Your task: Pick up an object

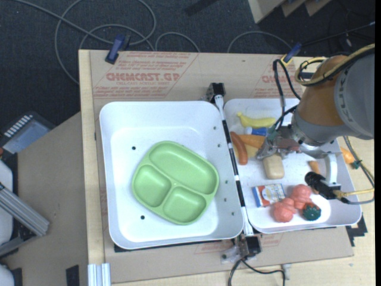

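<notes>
We find the bench [149,79] topped with brown board printed in red lettering, standing on a dark carpeted floor [47,16] with loose cables [89,16] lying at 11 o'clock and blue clamps [115,48] at the board's far edge. Two shallow white bins sit side by side, touching along a black hinge strip. The left bin [119,124] carries a green three-compartment plate [174,182], lying flat near its centre.

The right bin [351,216] holds the loose objects. We note a yellow banana [256,121] at its 11 o'clock corner, an orange carrot [239,148] just below it along the left wall, a tan block [274,168] near the centre, a small printed packet [271,193] at 7 o'clock, and a pink lumpy item [292,204] with a dark green piece [311,213] just beside it at 5 o'clock.

The arm [333,106] enters from 3 o'clock, orange band uppermost. Its gripper [275,148] is low in the right bin, directly above the tan block's upper edge and apparently touching it, with the carrot just to its 9 o'clock. We cannot tell how the gripper is set; nothing is visibly held.
</notes>
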You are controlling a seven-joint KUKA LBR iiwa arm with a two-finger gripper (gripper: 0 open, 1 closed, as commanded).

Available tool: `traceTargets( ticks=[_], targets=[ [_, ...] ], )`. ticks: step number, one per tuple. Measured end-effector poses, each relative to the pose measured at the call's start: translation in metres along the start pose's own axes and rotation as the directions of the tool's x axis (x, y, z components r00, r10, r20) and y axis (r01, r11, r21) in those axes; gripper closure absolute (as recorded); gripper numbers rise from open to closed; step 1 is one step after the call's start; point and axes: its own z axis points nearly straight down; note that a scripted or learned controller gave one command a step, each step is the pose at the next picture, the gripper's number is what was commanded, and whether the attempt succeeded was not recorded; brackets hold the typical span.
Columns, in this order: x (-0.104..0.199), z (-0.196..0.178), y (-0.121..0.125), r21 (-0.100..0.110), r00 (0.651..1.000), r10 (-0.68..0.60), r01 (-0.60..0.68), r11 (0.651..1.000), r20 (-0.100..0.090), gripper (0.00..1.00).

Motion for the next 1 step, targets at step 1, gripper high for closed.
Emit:
traceTargets(
  ticks=[1],
  targets=[
    [0.0622,-0.1252,0.0154,0.0,1.0,-0.001,0.001,1.0,-0.002,1.0]
  ],
)
